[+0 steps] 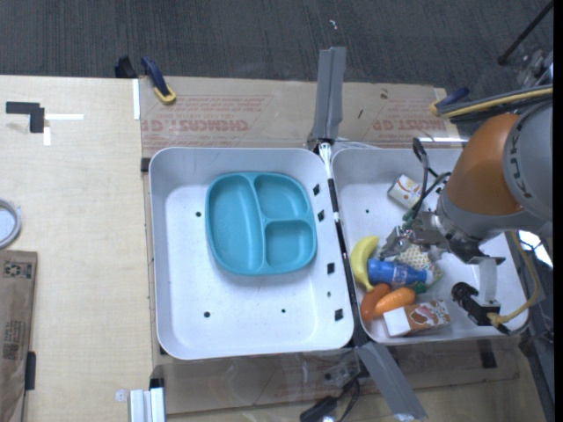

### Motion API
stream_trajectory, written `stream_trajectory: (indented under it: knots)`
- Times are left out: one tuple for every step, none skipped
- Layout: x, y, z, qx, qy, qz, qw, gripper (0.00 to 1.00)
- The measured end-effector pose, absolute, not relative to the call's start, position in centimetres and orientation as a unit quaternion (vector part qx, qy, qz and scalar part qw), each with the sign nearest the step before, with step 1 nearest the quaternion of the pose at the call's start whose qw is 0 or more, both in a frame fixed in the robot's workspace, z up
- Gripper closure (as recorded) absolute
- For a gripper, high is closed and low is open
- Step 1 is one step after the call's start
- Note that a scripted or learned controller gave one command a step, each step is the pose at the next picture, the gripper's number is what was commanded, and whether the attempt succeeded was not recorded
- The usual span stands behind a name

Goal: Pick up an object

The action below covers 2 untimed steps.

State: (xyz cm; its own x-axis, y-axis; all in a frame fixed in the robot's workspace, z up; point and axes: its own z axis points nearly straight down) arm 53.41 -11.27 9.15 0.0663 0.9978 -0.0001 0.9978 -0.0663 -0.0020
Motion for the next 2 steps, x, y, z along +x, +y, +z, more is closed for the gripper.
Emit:
stream_trajectory:
  knots:
    - [53.42,-11.42,10.04,-0.732,-0.682,0.0010,0.000,1.00]
    - [53.42,-11.42,10.04,-0.731,-0.682,0.0011,0.001,0.00]
